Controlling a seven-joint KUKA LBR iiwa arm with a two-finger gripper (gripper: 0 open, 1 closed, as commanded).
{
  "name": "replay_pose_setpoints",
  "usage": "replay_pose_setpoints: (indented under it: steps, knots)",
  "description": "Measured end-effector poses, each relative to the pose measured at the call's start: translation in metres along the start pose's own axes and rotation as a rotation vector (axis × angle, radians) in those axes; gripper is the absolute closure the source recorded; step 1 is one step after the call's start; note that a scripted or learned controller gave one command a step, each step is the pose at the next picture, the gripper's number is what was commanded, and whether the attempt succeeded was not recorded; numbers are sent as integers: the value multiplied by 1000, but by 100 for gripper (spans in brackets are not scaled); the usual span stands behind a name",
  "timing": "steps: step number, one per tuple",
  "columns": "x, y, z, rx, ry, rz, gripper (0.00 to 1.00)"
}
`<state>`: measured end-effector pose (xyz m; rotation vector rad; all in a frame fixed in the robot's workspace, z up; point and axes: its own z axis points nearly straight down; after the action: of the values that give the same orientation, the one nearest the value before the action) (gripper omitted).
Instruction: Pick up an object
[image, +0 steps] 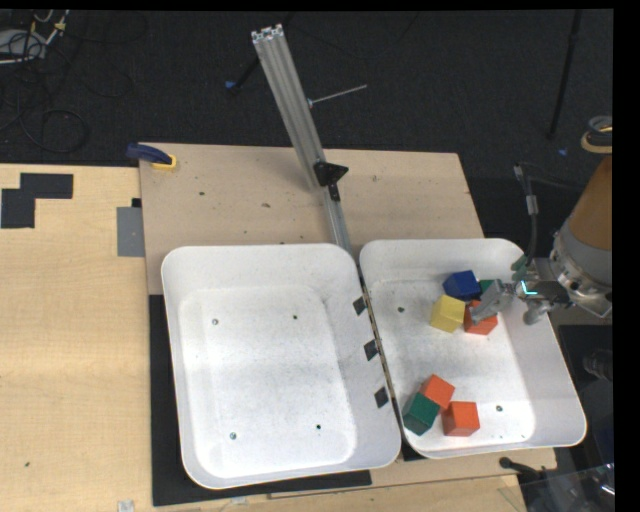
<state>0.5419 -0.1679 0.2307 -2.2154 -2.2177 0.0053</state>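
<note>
the bench (300, 195) carries two shallow white bins side by side. the left bin (265, 360) lies at 9 o'clock of the right bin (545, 385), their inner rims touching. my arm (600, 225) reaches in from 3 o'clock, over the right bin's rim. a metal rail (295, 110) slants away toward 12 o'clock from the junction of the bins. my gripper (500, 297) sits low at the upper cluster of blocks; how far apart my jaws stand, i cannot tell, nor whether anything lies between them. at the cluster: a blue block (461, 284), a yellow block (447, 314) just beside it at 7 o'clock, a red block (481, 322) touching my fingers. toward 6 o'clock, well apart: an orange block (437, 389), a second orange block (461, 417), a green block (421, 412).
</note>
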Motion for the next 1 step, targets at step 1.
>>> replay_pose_setpoints:
  steps: [1]
  knots:
    - [-1,1,-2,-4,-1,2,0]
